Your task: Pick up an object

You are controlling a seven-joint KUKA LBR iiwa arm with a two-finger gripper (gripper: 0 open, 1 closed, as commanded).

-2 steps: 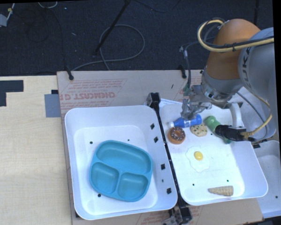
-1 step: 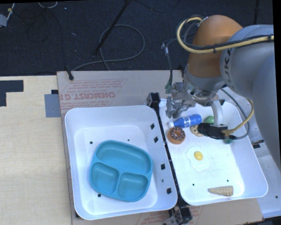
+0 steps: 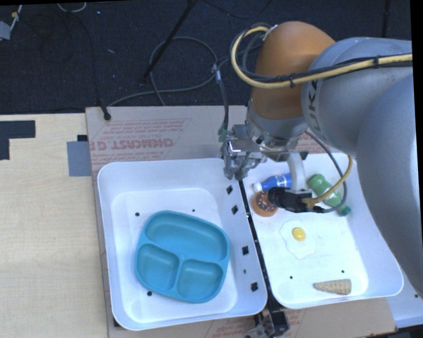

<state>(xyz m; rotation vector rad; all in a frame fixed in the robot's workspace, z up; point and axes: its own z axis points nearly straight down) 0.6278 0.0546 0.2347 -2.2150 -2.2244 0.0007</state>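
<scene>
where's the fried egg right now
The fried egg lies flat near the middle of the right bin, below the donut and above the ice cream cone at the bin's near edge.

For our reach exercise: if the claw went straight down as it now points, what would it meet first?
Probably the brown round item beside the blue tube in the right bin; depth under the claw is unclear.

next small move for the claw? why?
Probably a short descent toward the donut. The claw sits at the right bin's upper left corner, just above the donut, with the blue bottle and green toy crowded beside it. The fried egg and cone lie farther off. Whether the claw holds anything is unclear.
</scene>
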